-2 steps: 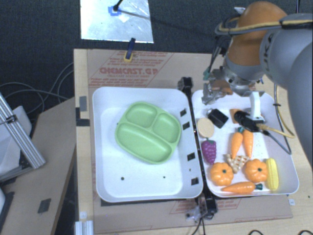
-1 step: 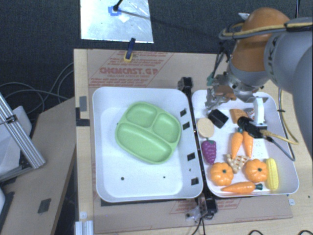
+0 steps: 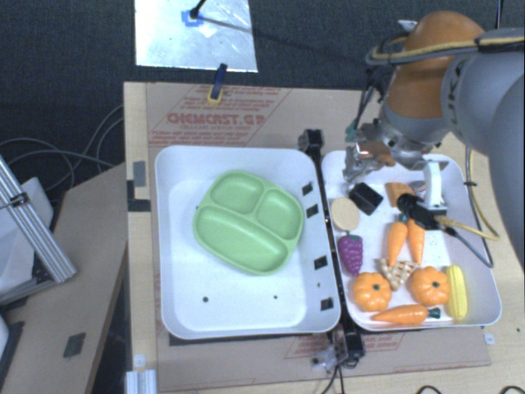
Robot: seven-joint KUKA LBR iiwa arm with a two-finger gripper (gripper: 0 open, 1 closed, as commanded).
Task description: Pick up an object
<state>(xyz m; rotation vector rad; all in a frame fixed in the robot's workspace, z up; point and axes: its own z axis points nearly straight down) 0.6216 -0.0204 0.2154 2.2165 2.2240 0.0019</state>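
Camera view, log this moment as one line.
gripper: over right bin's far left corner | grasp: none seen | green plate: left bin

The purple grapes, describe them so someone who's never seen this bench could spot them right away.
Start at the right-hand white bin, the one full of toy food. Look along its left wall, about halfway down, just below a pale round disc. The grapes are the small bumpy bunch there, the only purple thing among orange carrots and pumpkins.
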